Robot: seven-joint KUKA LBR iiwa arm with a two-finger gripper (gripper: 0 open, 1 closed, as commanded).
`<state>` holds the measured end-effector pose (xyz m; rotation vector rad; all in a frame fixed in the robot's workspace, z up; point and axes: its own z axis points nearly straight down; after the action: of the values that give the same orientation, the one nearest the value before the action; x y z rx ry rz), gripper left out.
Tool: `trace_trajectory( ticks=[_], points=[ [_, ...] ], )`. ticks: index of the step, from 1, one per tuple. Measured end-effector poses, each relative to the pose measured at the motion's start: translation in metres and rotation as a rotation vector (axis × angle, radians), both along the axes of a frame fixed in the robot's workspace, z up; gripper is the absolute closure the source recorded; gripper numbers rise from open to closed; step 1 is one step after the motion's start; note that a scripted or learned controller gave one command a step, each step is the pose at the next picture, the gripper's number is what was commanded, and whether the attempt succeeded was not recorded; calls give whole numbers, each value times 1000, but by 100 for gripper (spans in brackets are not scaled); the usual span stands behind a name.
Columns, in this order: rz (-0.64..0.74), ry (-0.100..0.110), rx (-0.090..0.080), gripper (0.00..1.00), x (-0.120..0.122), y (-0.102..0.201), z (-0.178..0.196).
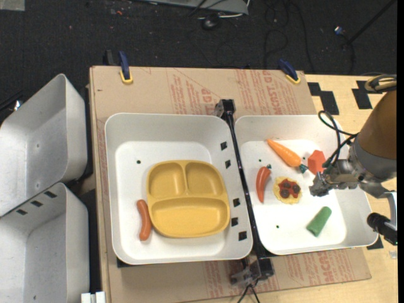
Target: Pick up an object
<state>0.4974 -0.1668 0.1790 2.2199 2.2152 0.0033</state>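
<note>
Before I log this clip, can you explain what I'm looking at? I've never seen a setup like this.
This is a single camera looking down at a slant on a bench with two shallow white bins. The grey and orange machine on the right is a robot arm; its gripper hangs low over the right bin. That bin holds toy food: a carrot, a red pepper, a small pizza, a green piece and a red block. The left bin holds a yellow divided plate with a sausage beside it. Nothing is visibly held.
</note>
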Motion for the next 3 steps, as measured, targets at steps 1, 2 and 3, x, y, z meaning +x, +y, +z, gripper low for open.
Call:
trace_trajectory(
  ticks=[1,2,3],
  points=[
    [5,0,0,100,1,0,41],
    [10,5,5,100,16,53,32],
    [10,3,3,100,31,98,41]
  ],
)
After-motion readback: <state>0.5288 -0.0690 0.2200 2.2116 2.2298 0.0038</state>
